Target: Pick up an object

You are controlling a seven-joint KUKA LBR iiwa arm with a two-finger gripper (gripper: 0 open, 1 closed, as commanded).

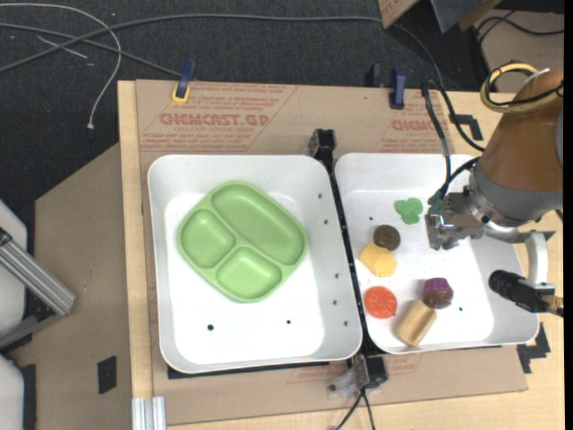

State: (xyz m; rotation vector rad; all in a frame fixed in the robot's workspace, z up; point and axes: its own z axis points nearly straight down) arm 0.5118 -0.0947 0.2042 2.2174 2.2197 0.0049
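Several small objects lie in the right bin (501, 330): a green piece (409, 209), a dark brown ball (387, 236), a yellow piece (378, 260), a red-orange disc (380, 302), a purple piece (437, 291) and a tan cylinder (415, 322). My gripper (440, 236) hangs over the upper middle of this bin, right of the brown ball and the green piece. Its fingers point down and nothing shows between them. The grey and orange arm covers the bin's right upper part.
The left bin (170, 321) holds a green divided plate (242, 240) with three compartments. A black clamp (322, 141) sits at the top of the seam between the bins. Cables run along the bench's upper right. Cardboard borders both bins.
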